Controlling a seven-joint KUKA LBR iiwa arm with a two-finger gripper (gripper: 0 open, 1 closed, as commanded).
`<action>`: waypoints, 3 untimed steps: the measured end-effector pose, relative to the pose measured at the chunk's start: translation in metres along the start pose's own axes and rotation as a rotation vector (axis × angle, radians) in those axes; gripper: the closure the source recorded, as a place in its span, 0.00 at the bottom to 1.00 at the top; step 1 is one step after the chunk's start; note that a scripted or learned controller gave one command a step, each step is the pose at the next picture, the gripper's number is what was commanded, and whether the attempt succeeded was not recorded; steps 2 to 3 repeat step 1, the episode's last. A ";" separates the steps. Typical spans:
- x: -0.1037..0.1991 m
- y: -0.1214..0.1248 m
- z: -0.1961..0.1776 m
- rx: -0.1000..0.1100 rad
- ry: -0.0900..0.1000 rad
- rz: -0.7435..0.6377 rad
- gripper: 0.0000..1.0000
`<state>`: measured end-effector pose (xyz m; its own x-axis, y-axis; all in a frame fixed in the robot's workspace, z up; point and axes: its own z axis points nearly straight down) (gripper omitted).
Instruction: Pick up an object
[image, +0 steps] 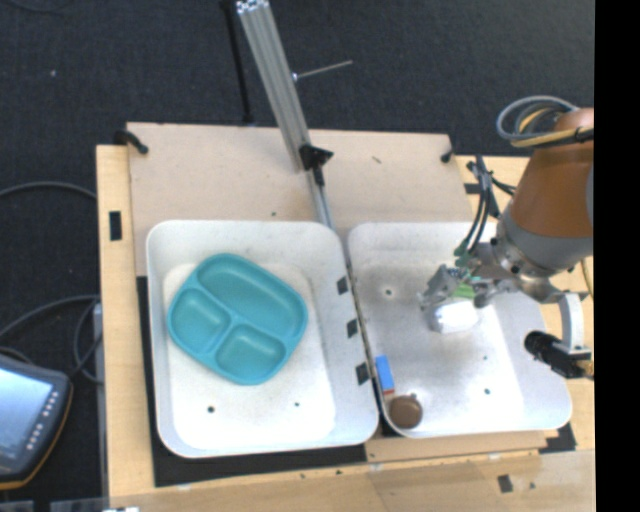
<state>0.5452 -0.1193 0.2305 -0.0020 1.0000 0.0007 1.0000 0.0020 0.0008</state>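
Gripper (447, 297) sits over a white object (455, 318) in the right bin (520, 400), can't tell if clamped; off-centre contact could nudge it away w/o a grab.

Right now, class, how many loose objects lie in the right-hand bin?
3: a white object under the claw mid-bin, a blue block by the left wall, and a brown round object in the near-left corner. The arm may hide others.

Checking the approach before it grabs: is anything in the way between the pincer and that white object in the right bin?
Nothing visible. The pincer sits right over the white object in the right bin.
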 end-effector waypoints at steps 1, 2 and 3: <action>-0.058 -0.054 0.002 0.001 -0.004 0.009 0.00; -0.058 -0.054 0.002 0.001 -0.004 0.009 0.00; -0.058 -0.054 0.002 0.001 -0.004 0.009 0.00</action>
